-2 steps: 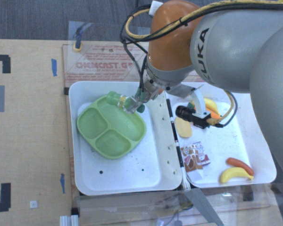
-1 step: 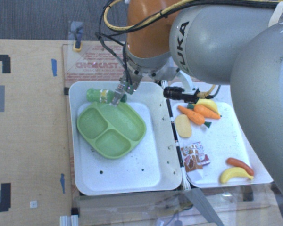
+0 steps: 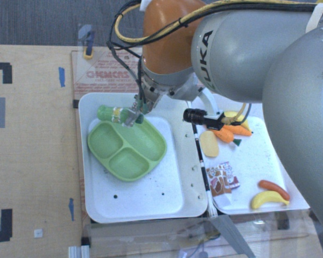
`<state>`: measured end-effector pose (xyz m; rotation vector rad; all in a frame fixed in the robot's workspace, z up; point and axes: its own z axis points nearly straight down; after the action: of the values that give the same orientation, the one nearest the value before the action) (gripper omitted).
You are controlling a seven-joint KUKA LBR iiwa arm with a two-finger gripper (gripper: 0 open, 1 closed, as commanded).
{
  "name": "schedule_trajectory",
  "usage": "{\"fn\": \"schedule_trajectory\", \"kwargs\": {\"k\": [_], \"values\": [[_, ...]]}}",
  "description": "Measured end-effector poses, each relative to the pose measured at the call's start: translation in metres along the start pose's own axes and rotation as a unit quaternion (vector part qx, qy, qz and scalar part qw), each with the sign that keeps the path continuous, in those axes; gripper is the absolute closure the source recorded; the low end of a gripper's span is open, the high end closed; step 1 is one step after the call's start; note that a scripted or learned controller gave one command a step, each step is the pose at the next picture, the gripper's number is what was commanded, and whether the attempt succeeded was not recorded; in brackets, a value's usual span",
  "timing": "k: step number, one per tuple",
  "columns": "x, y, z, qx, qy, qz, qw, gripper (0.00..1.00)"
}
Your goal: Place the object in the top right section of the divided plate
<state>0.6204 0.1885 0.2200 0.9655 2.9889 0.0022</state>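
Your gripper [image 3: 133, 114] looks clamped on the green bottle [image 3: 112, 113], just off the divided plate's [image 3: 127, 149] upper rim, so carry it over the top right section just below before letting go.

From my seat the left bin [image 3: 97, 198] offers open floor below and to the right of the green divided plate [image 3: 127, 148], whose three sections lie bare, though the claw [image 3: 132, 116] and the green bottle [image 3: 109, 113] crowd the plate's upper rim. The arm [image 3: 231, 47] hangs over the top of both bins and blocks any approach from above there. In the right bin [image 3: 258, 160] I see a clear patch in the middle, hemmed by the carrot [image 3: 232, 132] and yellow slice [image 3: 209, 143] above, the printed packet [image 3: 224, 178] to the left, and the banana [image 3: 269, 199] and sausage [image 3: 273, 187] below.
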Motion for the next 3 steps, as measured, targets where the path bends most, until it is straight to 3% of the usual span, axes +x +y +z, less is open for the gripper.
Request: {"fn": "schedule_trajectory", "kwargs": {"k": [1,2,3], "values": [[-0.059,-0.063,-0.165,-0.001,-0.003,-0.14,0.9901,1.0],[0.005,-0.016,0.001,0.0,-0.001,-0.04,0.9992,1.0],[-0.034,-0.029,0.072,0.0,0.0,-0.008,1.0,1.0]]}}
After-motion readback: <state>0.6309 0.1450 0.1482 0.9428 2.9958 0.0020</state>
